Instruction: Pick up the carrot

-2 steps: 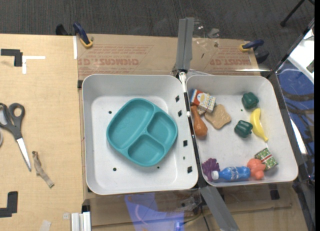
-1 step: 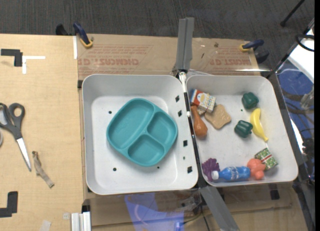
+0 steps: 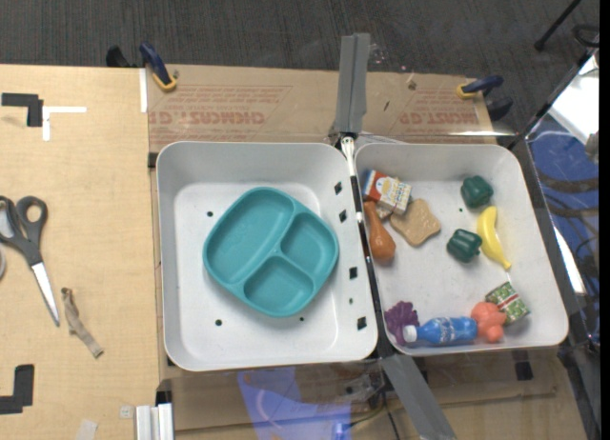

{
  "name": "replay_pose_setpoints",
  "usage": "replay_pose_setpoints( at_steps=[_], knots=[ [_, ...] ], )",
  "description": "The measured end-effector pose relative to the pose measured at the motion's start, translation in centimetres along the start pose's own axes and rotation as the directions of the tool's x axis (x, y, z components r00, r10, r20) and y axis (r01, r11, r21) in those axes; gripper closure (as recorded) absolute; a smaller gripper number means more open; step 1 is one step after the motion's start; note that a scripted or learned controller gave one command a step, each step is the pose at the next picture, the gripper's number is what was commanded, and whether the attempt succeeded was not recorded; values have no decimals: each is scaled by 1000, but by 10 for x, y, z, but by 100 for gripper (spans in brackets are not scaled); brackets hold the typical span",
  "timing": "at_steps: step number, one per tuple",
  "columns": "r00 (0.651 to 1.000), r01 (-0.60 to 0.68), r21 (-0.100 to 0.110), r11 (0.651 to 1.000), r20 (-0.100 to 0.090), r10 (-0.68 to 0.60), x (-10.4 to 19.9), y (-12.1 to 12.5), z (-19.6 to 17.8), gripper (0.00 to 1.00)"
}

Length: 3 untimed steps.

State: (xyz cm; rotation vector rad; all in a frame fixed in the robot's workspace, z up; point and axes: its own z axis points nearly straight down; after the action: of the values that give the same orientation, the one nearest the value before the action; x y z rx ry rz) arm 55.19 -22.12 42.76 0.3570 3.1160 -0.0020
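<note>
A tapered orange-brown toy, which looks like the carrot (image 3: 378, 234), lies in the right bin (image 3: 530, 238) against its left wall. Its narrow end points to the back and its thick end to the front. It touches a tan slice of toy bread (image 3: 416, 223) on its right. A small red and white carton (image 3: 389, 190) sits just behind it.
The right bin also holds two dark green peppers (image 3: 476, 190) (image 3: 464, 245), a banana (image 3: 493, 236), a purple piece (image 3: 400, 317), a blue bottle (image 3: 442, 331), a round orange toy (image 3: 489, 322) and a green carton (image 3: 508, 302). A teal divided plate (image 3: 272, 251) fills the left bin (image 3: 181, 267). Scissors (image 3: 31, 243) lie on the bench at left.
</note>
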Motion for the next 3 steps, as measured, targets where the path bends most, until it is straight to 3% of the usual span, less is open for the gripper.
replay_pose_setpoints(
  at_steps=[1,2,3],
  knots=[
    [922,386,-2,922,-2,-386,7,-2,41,100],
    [654,757,-2,654,2,-757,-49,12,8,100],
    [429,903,-4,429,1,-903,58,-14,23,100]
  ],
)
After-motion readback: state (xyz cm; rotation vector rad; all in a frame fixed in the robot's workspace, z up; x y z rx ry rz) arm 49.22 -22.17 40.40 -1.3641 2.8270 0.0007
